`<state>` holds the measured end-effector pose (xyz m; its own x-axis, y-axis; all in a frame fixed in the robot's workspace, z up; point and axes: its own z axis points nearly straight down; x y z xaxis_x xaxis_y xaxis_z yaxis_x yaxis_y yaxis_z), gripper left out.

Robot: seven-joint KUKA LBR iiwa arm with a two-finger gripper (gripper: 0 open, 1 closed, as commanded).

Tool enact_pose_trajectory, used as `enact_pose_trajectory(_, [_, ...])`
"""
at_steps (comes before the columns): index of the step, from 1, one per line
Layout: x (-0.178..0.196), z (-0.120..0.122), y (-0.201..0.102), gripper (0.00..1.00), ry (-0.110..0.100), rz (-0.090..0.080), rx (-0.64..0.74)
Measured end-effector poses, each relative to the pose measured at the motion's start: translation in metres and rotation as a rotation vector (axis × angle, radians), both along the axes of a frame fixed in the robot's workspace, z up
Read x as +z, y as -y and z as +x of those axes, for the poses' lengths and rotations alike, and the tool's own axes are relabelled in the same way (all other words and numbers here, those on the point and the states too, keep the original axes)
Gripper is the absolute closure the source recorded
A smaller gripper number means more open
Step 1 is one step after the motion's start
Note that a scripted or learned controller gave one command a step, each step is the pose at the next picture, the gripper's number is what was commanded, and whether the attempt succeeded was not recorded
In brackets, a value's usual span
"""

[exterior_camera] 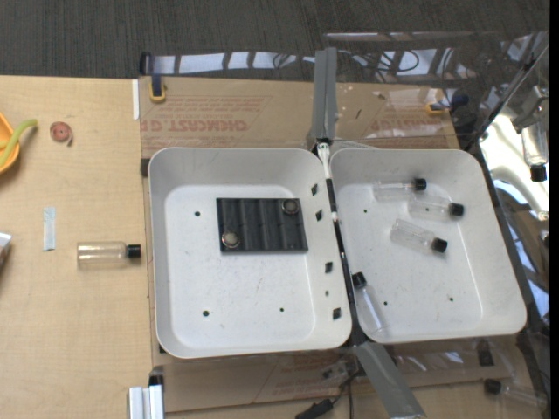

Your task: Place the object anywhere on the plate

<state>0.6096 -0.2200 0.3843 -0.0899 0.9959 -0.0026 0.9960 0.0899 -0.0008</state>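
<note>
Three vials (417, 209) lay in the right bin (489, 317), upper centre, long axes approx. left-right. Plate (261, 225) sat in left bin (175, 321), centre, well apart leftward.

Two bins sat side by side on bench (70, 321). Plate (262, 225) lay in left bin (175, 321), toward its back. Four vials lay in right bin (489, 304): three clustered near back (400, 190) (434, 205) (417, 236), fourth (368, 304) along left wall. Another vial (107, 252) lay on bench, left of both bins.
</note>
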Motion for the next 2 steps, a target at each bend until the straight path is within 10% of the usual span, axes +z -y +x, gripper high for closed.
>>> enact_pose_trajectory(1, [-0.102, -0.034, -0.041, 1.00, -0.001, 0.002, 0.144])
enact_pose_trajectory(2, [-0.238, -0.133, -0.099, 1.00, -0.003, 0.004, 0.099])
